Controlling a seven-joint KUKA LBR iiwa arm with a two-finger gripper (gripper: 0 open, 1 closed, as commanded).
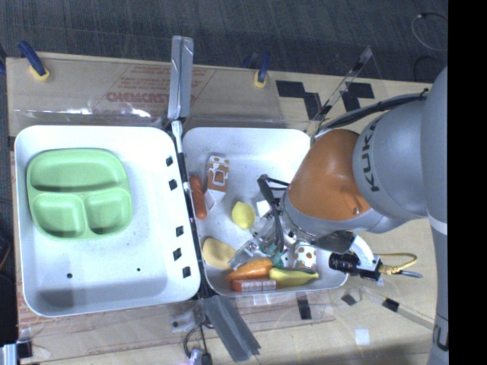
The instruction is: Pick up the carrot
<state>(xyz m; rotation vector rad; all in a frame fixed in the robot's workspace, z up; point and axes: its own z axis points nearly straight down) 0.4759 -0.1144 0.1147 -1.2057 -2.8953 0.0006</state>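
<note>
Carrot [253, 267]: lying in right bin [228, 139], front edge, just below end effector [268, 243]. End effector grip state: cannot tell.

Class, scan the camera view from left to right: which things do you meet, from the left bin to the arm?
Green tray → hot dog → small box → lemon → hand → orange band.
</note>
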